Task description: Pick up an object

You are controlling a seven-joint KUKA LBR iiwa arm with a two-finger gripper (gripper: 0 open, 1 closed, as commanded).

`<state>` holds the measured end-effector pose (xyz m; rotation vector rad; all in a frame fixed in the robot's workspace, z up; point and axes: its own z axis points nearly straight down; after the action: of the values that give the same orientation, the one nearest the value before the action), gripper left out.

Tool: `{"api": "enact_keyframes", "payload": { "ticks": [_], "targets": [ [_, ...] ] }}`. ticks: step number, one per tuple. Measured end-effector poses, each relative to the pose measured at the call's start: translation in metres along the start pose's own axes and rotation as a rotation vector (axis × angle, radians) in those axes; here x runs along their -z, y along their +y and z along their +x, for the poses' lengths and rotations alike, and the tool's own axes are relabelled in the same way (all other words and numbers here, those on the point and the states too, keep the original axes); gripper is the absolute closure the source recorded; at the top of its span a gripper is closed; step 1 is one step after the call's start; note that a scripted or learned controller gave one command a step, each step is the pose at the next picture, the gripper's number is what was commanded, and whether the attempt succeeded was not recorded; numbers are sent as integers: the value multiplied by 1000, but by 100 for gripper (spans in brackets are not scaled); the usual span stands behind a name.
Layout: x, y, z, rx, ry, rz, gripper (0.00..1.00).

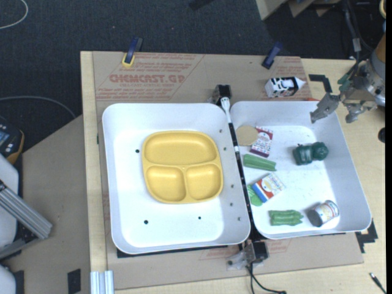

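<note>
Camera view: end effector point(337, 109) hangs open and holds nothing over the right bin's point(349, 170) far right corner, likely staged above the pickables, nearest the dark green toy point(310, 153) by the bin's right edge.

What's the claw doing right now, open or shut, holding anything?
Claw: open, holding nothing, above the back right edge of the right bin.

And there's the gripper point(339, 108): pale grey metal fingers, a bulky silver-grey wrist block above them, greenish cabling threaded along its side.
</note>
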<state>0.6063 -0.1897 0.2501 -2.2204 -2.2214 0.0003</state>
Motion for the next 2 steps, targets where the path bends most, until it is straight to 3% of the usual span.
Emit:
{"api": "enact_keyframes", "payload": {
  "ticks": [2],
  "targets": [
    [-104, -10, -2, -1, 2, 6, 0]
  ]
}}
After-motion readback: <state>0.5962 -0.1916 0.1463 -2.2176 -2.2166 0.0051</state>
